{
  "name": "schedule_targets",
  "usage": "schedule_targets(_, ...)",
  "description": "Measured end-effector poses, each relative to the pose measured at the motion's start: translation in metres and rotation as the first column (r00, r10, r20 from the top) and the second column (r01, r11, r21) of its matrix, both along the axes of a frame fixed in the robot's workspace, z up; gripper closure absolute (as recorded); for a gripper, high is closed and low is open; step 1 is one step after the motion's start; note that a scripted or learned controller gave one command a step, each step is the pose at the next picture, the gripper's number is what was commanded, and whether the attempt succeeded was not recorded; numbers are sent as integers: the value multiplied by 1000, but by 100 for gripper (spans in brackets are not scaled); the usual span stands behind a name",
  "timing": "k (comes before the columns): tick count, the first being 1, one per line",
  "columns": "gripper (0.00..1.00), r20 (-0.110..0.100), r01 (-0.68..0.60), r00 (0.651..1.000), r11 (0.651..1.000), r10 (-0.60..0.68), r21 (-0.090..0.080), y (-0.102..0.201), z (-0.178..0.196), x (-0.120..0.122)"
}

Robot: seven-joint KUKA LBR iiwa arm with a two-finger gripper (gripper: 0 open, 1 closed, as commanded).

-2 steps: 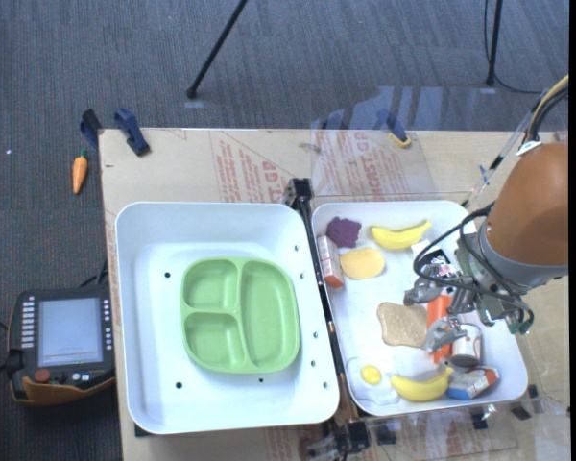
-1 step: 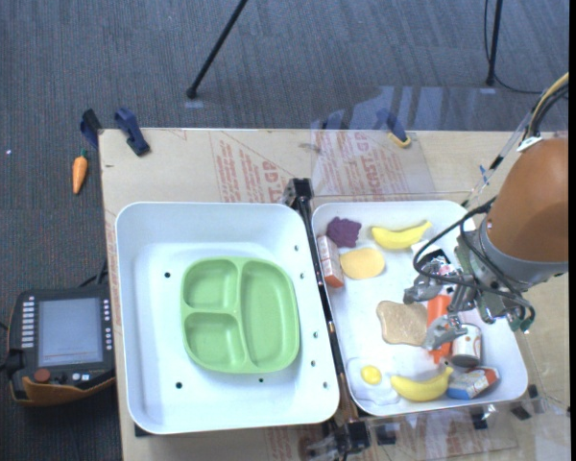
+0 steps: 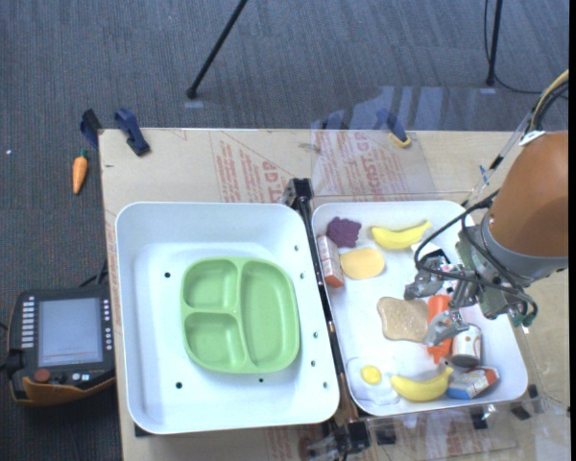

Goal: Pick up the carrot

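Lying right under the hand [image 3: 444, 320] — the carrot [image 3: 438, 327], touching it.

Even, fairly bright overhead light falls on the scene. The two shallow white plastic bins [image 3: 221, 227] come out near overexposed, their walls losing detail. Soft, faint shadows sit close under the pale green divided plate [image 3: 240, 315]. The dark grey carpet floor [image 3: 96, 46] looks grainy. Clear plastic sheeting [image 3: 384, 152] on the bench shows mild glare. Overall sharpness is moderate; small objects look soft.
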State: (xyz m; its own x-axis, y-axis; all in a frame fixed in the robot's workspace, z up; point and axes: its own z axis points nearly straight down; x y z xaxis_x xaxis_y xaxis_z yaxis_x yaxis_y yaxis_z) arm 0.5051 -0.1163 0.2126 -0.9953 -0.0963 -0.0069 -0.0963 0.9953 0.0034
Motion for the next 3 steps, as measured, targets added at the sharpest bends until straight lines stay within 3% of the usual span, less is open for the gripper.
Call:
schedule_targets(1, 100, -3, -407, 913, 913, 407, -2, 30, -4, 35)
schedule_targets(2, 100, -2, -515, 857, 857, 515, -2, 14, -125, 34)
schedule_targets(3, 0, -3, -516, 856, 856, 516, -1, 14, -125, 34)
